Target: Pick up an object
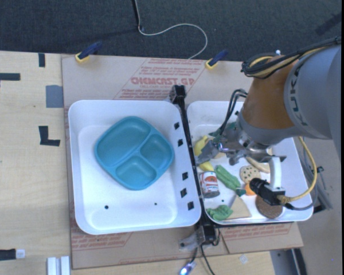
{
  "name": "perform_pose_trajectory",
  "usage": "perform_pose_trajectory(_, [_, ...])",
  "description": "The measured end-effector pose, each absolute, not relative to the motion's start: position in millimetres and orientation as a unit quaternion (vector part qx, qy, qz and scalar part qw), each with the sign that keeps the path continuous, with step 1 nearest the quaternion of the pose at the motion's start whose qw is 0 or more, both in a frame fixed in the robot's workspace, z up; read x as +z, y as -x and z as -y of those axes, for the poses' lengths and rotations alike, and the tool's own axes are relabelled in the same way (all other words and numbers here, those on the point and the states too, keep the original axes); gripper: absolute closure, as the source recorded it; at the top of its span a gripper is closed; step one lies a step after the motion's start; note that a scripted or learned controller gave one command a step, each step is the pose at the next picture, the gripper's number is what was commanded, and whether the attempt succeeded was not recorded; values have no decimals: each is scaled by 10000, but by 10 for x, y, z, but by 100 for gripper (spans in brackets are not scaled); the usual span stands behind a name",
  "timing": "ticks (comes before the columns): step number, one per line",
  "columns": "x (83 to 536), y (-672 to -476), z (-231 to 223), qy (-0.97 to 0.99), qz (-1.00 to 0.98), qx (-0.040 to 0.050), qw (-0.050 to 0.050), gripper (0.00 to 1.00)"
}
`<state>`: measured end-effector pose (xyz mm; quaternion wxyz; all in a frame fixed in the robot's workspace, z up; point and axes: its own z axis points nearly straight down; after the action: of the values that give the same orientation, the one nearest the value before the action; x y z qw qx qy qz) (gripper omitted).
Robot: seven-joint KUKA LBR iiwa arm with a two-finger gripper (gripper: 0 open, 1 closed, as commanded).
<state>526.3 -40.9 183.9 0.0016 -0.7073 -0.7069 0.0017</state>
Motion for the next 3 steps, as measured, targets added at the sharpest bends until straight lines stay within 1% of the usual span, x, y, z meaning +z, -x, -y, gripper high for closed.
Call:
perform_pose_trajectory(1, [1934, -5271, 400, 7069, 7074, 12, 18, 100])
perform_pose_trajectory(2, [2518, -4817, -338, 7043, 7099, -5, 7, 100])
perform_pose_trajectory(3, [2742, -4829, -1182, 7028, 7114, -10, 11, 100])
